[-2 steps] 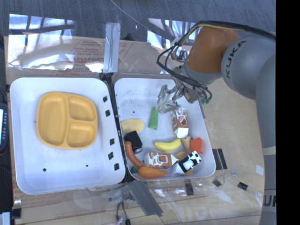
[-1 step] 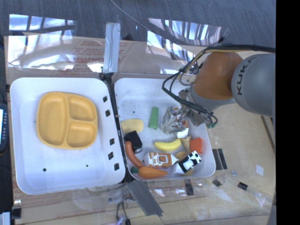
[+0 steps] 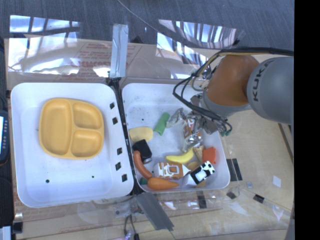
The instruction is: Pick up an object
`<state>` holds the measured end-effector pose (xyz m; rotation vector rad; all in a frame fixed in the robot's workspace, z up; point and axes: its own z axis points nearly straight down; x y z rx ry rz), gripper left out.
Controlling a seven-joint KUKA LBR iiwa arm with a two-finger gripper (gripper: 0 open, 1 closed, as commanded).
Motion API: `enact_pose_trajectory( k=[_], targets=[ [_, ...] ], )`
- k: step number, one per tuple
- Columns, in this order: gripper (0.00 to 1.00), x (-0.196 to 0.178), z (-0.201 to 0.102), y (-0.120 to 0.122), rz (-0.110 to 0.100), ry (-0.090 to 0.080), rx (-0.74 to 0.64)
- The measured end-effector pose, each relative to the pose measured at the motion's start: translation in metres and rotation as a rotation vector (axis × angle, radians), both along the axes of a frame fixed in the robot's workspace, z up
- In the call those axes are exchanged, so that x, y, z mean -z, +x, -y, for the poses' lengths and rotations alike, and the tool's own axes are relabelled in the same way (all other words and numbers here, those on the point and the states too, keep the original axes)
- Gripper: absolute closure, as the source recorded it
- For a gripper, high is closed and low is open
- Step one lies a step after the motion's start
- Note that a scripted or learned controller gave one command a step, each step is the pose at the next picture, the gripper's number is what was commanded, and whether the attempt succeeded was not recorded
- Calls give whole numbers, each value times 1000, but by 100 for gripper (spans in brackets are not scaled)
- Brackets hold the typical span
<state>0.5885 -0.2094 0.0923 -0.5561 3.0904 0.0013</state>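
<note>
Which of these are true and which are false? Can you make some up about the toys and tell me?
1. The yellow plate lies in the left bin. True.
2. The banana is in the left bin. False: it lies in the right bin.
3. The arm reaches over the right bin. True.
4. The green piece sits on the yellow plate. False: it lies in the right bin, apart from the plate.
5. The carrot lies near the right bin's front edge. True.
</note>
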Motion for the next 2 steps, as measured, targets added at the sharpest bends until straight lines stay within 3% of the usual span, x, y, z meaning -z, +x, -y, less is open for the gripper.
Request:
enact_pose_trajectory(
  k=[1, 2],
  targets=[
    [100, -11, -1, 2, 3, 0, -3],
    [100, -4, -1, 0, -1, 0, 2]
  ],
)
